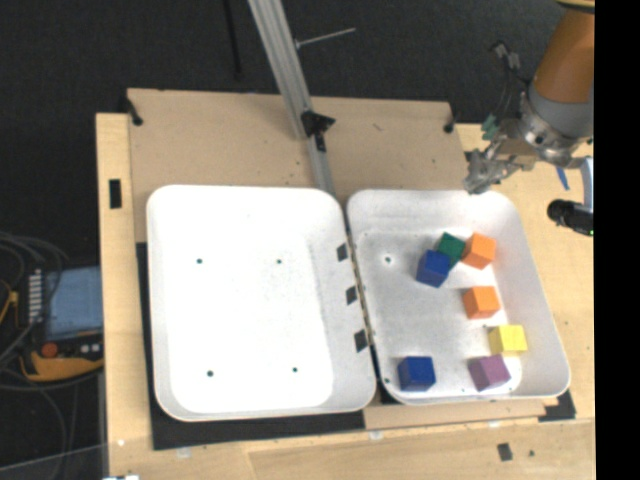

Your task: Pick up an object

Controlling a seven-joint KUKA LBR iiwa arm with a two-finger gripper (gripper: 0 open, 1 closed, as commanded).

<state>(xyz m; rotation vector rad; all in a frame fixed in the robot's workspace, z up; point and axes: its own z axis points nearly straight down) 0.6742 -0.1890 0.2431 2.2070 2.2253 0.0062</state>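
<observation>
The right bin (400, 218) holds several small blocks: a green one (452, 245), an orange one (480, 251) and a blue one (434, 268) clustered near its back, another orange one (482, 301), a yellow one (509, 339), a purple one (489, 371) and a second blue one (416, 372) near the front. My gripper (483, 175) hangs above the bin's back right corner, beyond the blocks, with nothing seen between its fingers. Their spacing is too small to read.
The left bin (245, 298) lies beside the right one. A slanted metal rail (290, 68) rises from the gap between the bins toward the back. A cardboard sheet (220, 138) covers the bench behind the bins.
</observation>
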